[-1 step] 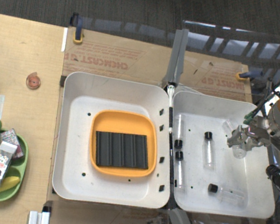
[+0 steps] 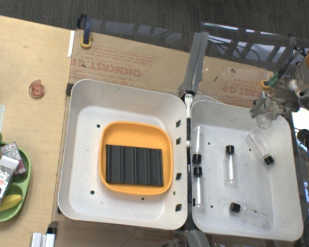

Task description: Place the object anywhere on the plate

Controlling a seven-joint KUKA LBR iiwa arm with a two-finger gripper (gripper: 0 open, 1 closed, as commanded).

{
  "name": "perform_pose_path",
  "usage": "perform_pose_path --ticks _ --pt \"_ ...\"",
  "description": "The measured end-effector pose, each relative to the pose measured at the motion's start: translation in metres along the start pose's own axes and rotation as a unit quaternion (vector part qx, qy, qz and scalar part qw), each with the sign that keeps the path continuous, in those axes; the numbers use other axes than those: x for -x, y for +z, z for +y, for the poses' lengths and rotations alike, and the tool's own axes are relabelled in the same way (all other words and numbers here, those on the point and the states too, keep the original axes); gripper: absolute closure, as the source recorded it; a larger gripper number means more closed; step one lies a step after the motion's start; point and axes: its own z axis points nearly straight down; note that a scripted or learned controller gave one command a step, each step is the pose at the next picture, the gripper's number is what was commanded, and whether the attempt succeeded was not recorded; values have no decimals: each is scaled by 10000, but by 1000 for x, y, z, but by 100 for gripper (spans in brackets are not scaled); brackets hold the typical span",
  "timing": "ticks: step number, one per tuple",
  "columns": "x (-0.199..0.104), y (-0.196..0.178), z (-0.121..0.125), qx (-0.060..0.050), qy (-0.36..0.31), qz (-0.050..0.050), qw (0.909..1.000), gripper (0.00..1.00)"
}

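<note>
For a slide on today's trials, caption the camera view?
Grey KUKA arm's gripper above the right white bin scattered with clear black-capped vials; left bin holds an orange plate bearing a dark ribbed insert.

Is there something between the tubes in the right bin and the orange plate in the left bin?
Only the two bins' raised rims, which meet between them. The tubes, such as this clear tube, lie flat, and the plate already carries a dark ribbed block.
</note>
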Motion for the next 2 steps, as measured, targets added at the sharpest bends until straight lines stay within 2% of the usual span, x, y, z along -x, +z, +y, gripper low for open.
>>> perform_pose_path --ticks 1,2 --pt "46 -24 14 11 -1343 -3 9909 100" --pt "87 -102 14 11 -1944 -3 9809 100"
